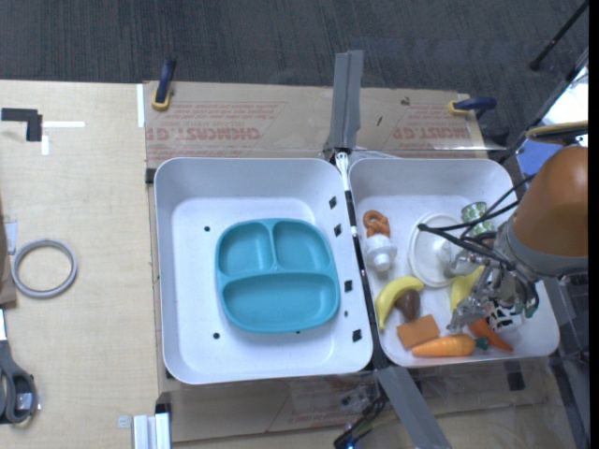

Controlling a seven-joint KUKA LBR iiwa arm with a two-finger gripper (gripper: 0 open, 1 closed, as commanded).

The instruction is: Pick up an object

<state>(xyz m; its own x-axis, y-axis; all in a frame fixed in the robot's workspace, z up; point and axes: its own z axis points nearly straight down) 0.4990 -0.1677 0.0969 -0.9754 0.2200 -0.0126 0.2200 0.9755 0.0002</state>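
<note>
My gripper (475, 305) is low in the right bin (412, 178), at its front right part, with cables around the wrist. It is right above a yellow piece (460, 291) and close to an orange carrot (444, 346) and a second small carrot (494, 335). Left of it lie a banana (397, 297) and an orange-brown block (417, 331). A clear round cup (432, 249), a white bottle (379, 253) and an orange pretzel (375, 222) sit further back. The arm's orange band (560, 204) covers the bin's right side.
The left bin (187, 251) holds a teal divided plate (277, 275). A grey divider bar (346, 101) runs back between the bins. On the bench at the left lie a grey tape ring (41, 267) and scissors (17, 391).
</note>
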